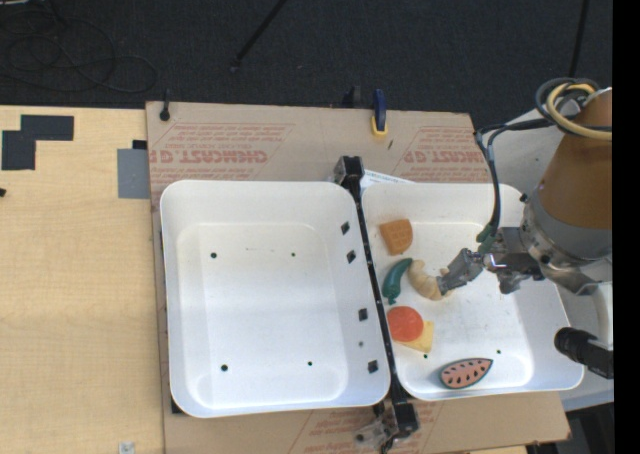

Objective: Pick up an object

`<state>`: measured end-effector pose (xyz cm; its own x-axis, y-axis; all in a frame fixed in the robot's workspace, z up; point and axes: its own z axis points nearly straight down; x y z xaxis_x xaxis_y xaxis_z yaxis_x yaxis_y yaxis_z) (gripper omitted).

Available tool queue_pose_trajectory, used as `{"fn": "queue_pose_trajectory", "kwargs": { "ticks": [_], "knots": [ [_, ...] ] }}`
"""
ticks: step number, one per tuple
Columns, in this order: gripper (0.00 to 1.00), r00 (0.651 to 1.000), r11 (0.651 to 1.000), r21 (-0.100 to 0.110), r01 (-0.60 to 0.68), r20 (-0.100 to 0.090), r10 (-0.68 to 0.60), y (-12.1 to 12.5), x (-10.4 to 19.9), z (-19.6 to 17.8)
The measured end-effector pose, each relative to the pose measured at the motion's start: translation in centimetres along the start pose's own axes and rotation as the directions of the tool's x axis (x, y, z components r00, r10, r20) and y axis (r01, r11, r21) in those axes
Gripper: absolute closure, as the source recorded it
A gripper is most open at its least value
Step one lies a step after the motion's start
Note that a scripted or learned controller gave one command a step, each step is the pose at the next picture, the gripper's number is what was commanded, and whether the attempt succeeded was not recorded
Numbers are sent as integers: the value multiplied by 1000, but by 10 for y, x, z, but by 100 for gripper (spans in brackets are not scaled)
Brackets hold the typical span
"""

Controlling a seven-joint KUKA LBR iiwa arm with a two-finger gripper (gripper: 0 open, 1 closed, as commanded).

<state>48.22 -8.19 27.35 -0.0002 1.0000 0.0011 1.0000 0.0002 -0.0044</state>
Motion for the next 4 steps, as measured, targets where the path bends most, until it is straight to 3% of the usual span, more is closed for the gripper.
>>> {"fn": "queue_pose_trajectory", "kwargs": {
  "ticks": [1,2,3,4],
  "knots": [
    [0,1000,1000,10,4,-3,-4,-9,64,92],
    [100,1000,1000,3,-8,0,8,-7,58,77],
    [100,1000,1000,-2,-1,2,1,-2,33,79],
    [100,1000,1000,-6,6,0,-6,88,79,86]
  ]
}}
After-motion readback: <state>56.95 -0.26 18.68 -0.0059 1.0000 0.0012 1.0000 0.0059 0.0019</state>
